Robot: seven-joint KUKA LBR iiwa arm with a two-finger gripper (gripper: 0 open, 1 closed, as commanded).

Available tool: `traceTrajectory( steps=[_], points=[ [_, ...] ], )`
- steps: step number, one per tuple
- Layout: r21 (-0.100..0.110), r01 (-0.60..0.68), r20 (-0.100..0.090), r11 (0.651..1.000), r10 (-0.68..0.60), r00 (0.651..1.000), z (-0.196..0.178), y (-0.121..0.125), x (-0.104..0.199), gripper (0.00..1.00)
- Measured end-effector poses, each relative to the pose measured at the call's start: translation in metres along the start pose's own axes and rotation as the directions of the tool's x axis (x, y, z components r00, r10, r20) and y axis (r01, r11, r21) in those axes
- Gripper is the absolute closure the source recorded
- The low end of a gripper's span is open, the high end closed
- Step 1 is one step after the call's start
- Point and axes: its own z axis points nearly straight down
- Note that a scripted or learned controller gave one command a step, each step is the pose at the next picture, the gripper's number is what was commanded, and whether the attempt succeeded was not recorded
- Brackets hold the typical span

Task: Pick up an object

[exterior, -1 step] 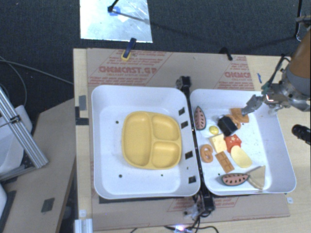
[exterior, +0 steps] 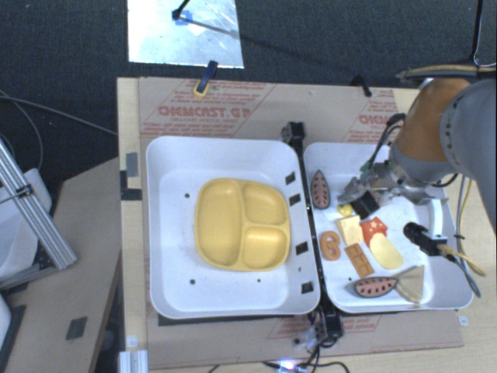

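Hand (exterior: 359,195) over R bin (exterior: 335,160)

Bright, even light falls from above. The left white bin (exterior: 167,169) shines, with soft shadows inside. The silver sheet (exterior: 184,22) behind it has glare. The grey arm (exterior: 466,123) looks fuzzy.

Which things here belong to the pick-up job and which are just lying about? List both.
Job: gripper; right bin; yellow block; red piece; pretzel.
Lying about: yellow divided plate in left bin; blue-and-yellow clip; shiny sheet.
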Motion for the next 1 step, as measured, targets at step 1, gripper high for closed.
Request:
traceTrajectory(
  steps=[1],
  points=[
    [-0.004, 0.000, -0.001, 1.000, 0.000, 1.000, -0.0111, 0.0014, 0.0003, 1.00]
  ],
)
